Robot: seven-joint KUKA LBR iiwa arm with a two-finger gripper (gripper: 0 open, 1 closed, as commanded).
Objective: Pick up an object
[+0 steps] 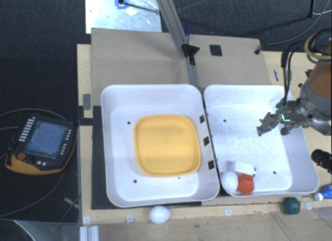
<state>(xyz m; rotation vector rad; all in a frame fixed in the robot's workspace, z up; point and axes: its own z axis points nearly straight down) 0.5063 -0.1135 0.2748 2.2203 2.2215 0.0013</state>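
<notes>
Gripper [268, 125] hung over the right bin [298, 152], right of frame centre — fingers looked slightly parted, nothing between them. Task objects sat huddled in that bin's lower left corner, well apart from the gripper: a white ball [229, 181], an orange-red piece [246, 184] and a small white block [244, 167], touching. Left bin [116, 131] held a yellow square plate [167, 144]. A white egg-shaped object [160, 214] lay on the bench below it.

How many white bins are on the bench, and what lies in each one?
2. The left bin holds a yellow plate. The right bin holds a small cluster of white and orange objects at its near-left corner; some may be hidden.
</notes>
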